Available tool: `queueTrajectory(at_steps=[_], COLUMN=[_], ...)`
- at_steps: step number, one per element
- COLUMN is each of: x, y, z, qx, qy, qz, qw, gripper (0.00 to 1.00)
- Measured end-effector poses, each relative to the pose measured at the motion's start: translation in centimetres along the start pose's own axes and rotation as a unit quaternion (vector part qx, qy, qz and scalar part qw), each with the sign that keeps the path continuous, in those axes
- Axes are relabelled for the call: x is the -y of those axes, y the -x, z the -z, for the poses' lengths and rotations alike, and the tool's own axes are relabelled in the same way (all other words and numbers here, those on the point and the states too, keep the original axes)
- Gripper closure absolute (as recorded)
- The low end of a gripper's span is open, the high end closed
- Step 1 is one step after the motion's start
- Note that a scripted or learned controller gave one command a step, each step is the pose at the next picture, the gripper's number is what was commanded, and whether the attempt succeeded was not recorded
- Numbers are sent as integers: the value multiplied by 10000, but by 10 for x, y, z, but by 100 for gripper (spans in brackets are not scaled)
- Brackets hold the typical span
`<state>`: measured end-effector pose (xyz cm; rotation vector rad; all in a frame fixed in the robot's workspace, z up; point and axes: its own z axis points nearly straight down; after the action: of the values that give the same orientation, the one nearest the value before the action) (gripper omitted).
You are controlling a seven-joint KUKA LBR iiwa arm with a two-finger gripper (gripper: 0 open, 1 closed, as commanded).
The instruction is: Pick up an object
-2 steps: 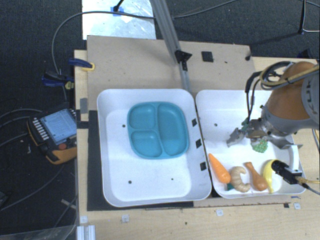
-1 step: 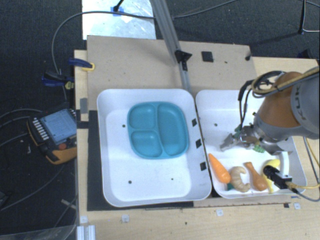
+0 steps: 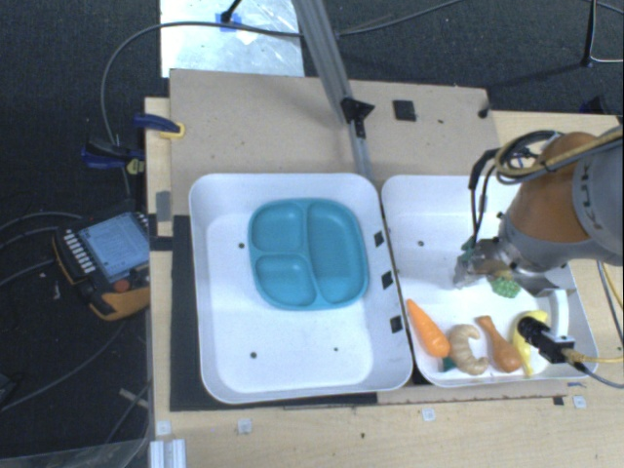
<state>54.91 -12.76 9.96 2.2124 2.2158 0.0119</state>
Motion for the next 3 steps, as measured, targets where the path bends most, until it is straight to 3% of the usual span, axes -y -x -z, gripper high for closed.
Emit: queueTrajectory(at_steps=[1,3], x=[-3,1], y=[0,4], z=[64,159], qx=[-3,-3], qy=[-33,-30], qz=[16,20], qw=[10000,10000], gripper=[100,100])
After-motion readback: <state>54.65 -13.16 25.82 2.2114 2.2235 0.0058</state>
